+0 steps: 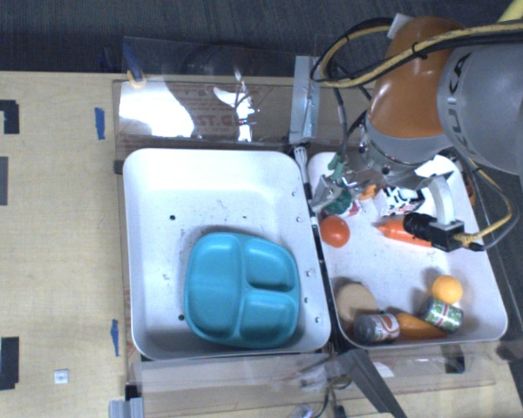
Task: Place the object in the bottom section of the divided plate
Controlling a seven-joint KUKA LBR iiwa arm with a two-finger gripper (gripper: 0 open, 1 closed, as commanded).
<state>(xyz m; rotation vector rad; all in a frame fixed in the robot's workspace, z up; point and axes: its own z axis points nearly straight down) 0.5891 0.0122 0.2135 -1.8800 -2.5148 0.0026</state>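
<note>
A blue divided plate [241, 291] lies in the lower middle of the left bin [157, 190], with one long section on its left and two smaller ones on its right. My gripper [338, 188] hangs over the upper left corner of the right bin [484, 277], close to the wall between the bins. A small green-teal thing [338, 202] sits right at its tip; whether it is held cannot be told. Just below the tip lies a red-orange ball [335, 231].
The right bin also holds a carrot [403, 230], a black-and-white toy [403, 198], an orange [447, 288], a green can [442, 314], a brown lump [356, 298], a dark can [375, 326] and another carrot [418, 325]. The arm covers the bin's upper right.
</note>
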